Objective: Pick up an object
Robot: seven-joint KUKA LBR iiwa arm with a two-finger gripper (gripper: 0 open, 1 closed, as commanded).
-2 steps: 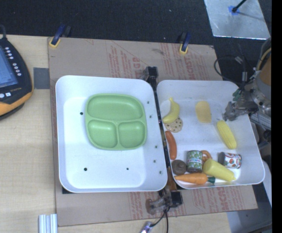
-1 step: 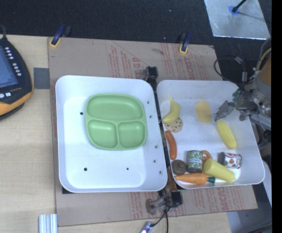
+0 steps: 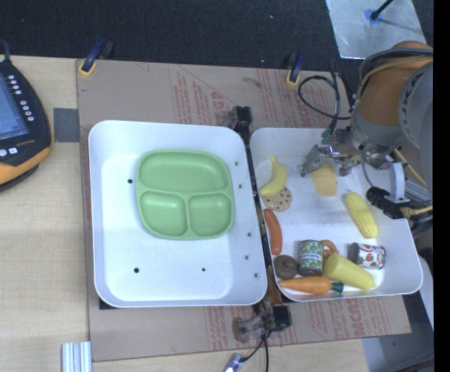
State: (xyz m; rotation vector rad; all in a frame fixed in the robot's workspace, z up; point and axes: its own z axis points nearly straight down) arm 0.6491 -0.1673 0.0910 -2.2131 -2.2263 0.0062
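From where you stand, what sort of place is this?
Probably a robotics lab bench: a robot arm reaches over two white bins, toy food fills one, and a handheld control screen lies nearby.

Pale yellow block (image 3: 325,181), upper right bin, touching the tool (image 3: 323,160).

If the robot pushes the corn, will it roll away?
Probably a little. The corn looks long and rounded, so a sideways nudge could roll it. It lies apart from the other toys on bare bin floor, so little would stop it. It looks like stiff, light plastic.
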